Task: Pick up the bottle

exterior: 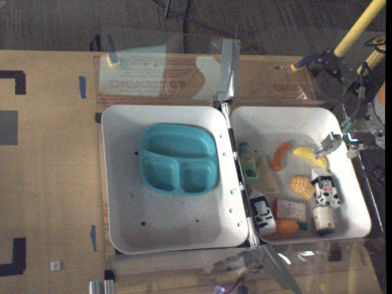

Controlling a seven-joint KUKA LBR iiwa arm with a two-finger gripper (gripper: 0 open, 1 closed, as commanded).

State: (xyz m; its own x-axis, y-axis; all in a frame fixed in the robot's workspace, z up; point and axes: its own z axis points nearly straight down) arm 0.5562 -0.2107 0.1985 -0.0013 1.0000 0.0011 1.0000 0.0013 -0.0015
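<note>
**binwatcher:** Brown bench (49,164) with blue tape bits on it and two white bins side by side. The left bin (122,225) has a teal divided plate (179,165) in it. The right bin (355,225) holds a pile of toy food. I'm using the yellow banana (309,156) as the anchor. An orange sausage-looking piece (281,155) sits just left of it, and a yellow corn-ish lump (300,186) is just below it. A cow-print carton (326,192) stands below and a bit right of it, and there's a small can (323,220) further down still.

**kuka_fan:** Where's the bottle tho?

**binwatcher:** The green bottle (248,164) is well left of the banana, past the sausage, lying along the bin wall nearest the divider. Nothing is touching it that anyone could make out.

**kuka_fan:** And the gripper?

**binwatcher:** The gripper (328,144) is just up and right of the banana, hanging over its right tip by the bin's right side. It's well apart from the bottle. It's too small and blurry to tell how wide it's open, or whether it's got hold of anything.
</note>
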